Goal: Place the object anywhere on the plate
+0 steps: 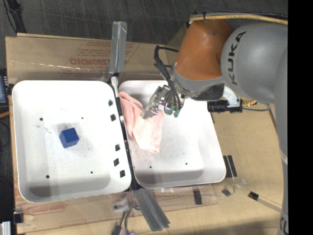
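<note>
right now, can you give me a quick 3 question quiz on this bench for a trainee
1. True or false: the blue cube lies in the left bin.
2. Which thing lies in the right bin? A) pink cloth B) blue cube C) green ball
3. Fill in: the gripper hangs over the cloth's ____ edge in this view (left or right).

Key
1. True; it sits alone, left of that bin's middle.
2. A; the pink cloth lies crumpled against that bin's left wall.
3. Right; the gripper is above the cloth's upper right part.
</note>
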Motion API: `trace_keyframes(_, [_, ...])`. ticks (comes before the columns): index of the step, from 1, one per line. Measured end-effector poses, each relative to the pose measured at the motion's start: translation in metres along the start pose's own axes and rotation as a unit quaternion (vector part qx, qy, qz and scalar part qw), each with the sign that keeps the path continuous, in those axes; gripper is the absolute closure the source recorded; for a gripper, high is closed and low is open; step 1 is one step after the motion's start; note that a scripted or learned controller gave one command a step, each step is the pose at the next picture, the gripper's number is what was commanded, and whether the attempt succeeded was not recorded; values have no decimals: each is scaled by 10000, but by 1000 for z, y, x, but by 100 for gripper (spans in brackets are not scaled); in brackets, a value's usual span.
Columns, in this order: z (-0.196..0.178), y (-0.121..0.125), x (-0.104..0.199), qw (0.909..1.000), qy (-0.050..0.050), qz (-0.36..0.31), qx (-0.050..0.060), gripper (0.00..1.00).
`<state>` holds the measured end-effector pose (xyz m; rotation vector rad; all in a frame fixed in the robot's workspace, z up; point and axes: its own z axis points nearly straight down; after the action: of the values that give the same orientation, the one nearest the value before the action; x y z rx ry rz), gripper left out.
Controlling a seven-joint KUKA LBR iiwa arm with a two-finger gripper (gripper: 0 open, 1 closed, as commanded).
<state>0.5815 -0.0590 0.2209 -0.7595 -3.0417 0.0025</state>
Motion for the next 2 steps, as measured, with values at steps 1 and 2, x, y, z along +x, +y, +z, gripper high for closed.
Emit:
trace_keyframes(1, [-10, 40, 35, 9797, -4, -2003, 1, 100])
trace_keyframes(2, [-17, 81, 71, 9697, -3, -2445, 5, 100])
